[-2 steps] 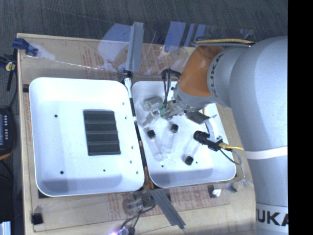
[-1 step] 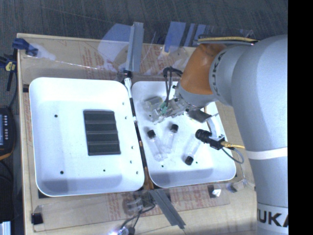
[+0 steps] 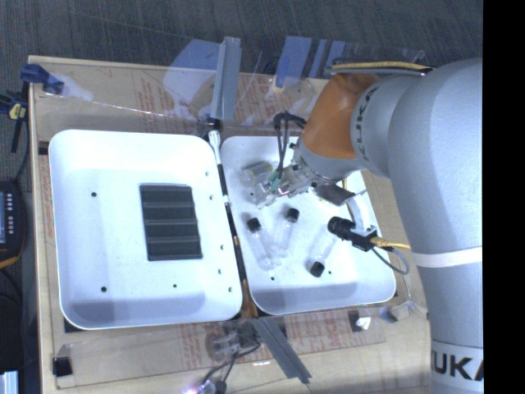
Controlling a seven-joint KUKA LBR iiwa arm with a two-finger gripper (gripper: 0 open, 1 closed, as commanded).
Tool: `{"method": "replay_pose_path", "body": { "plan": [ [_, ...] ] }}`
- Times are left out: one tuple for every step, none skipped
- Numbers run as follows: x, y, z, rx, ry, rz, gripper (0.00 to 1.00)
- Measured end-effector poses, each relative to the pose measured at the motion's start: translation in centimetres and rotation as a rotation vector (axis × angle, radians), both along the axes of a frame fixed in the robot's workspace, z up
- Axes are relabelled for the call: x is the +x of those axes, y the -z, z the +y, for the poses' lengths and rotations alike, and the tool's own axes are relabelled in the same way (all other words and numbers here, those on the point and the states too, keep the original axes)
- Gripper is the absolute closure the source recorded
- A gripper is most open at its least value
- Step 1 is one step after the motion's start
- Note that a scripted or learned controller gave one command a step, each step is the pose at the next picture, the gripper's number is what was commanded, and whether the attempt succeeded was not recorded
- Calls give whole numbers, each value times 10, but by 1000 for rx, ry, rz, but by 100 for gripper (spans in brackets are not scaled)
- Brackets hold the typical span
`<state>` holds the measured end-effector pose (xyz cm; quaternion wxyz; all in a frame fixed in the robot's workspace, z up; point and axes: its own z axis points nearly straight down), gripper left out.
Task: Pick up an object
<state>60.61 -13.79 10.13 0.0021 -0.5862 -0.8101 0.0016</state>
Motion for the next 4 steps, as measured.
{"method": "replay_pose_path", "body": {
  "plan": [
    [-10,-30,-62,0,-6,-4,0],
    [13,10,-45,-1,-33,-5,0],
    [-7,-22,15,1,-107,-3,0],
    [-5,-49,-40,0,-146,-4,0]
  ]
}}
